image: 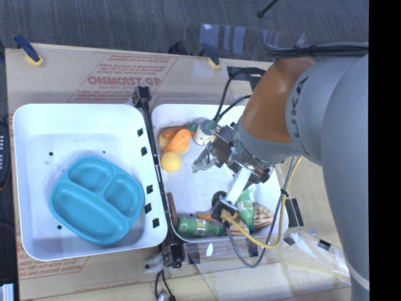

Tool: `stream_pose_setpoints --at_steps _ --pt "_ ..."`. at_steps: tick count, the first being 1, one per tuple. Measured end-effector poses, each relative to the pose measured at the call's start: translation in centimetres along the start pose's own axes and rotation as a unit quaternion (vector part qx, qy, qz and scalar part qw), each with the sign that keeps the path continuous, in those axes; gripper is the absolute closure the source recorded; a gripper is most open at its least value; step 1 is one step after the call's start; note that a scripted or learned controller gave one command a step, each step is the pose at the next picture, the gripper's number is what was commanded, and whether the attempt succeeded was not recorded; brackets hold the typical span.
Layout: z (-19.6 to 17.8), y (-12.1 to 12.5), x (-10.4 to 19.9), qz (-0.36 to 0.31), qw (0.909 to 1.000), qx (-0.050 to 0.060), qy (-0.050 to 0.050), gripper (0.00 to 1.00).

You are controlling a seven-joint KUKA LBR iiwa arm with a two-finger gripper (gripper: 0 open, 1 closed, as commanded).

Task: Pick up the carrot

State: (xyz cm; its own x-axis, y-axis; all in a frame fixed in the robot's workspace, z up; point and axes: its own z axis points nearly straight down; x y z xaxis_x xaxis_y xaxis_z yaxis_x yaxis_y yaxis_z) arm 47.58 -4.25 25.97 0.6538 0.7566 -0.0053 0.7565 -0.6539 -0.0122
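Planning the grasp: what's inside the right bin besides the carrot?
Beside the carrot lies a yellow round fruit; a green bottle lies along the lower wall of the right bin. The arm and hand cover the bin's right side, so anything under them is hidden.

We read this as a robotics lab rig: a grey industrial arm (pixel 313 118) over a left bin (pixel 19 168) and right bin (pixel 200 196). They sit on a cardboard sheet (pixel 125 77) held by a clamp (pixel 28 50), with dark carpet (pixel 125 11) beyond.
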Motion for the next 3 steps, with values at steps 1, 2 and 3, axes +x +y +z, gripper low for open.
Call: stream_pose_setpoints --at_steps 1,2,3 --pt "7.0 9.6 5.7 0.005 1.0 0.0 -0.002 0.0" --pt "6.7 8.8 9.3 0.024 0.9997 -0.002 0.0 0.0" --pt "6.7 7.2 12.1 0.168 0.9857 -0.002 0.001 0.0"
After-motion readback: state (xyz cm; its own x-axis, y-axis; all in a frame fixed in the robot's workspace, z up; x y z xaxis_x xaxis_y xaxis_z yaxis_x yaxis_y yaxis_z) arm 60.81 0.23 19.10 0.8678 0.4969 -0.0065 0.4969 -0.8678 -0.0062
